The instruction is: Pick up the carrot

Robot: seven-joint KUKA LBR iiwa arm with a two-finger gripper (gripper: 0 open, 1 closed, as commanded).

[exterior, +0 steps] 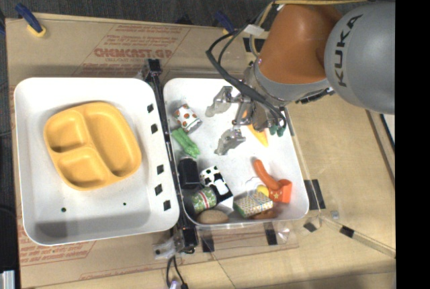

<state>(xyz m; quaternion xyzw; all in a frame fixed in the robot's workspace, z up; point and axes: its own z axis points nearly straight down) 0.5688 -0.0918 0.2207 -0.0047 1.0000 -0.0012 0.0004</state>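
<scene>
An orange tapered piece, the likeliest carrot [270, 180], lies in the right bin [201, 89] toward its front right, thin end pointing to the back left. My gripper [224, 123] hovers over the middle of that bin, up and to the left of this piece and apart from it. Its two metal fingers [229, 141] are spread open with nothing between them. A yellow-orange pointed piece [259, 136] with some green beside it pokes out from under the wrist, mostly hidden.
The right bin also holds a red-and-white toy [187, 118], a green piece [185, 144], a black-and-white toy [215, 179], a can [201, 199] and a patterned block [253, 204]. A yellow divided plate [91, 144] fills the left bin [40, 214].
</scene>
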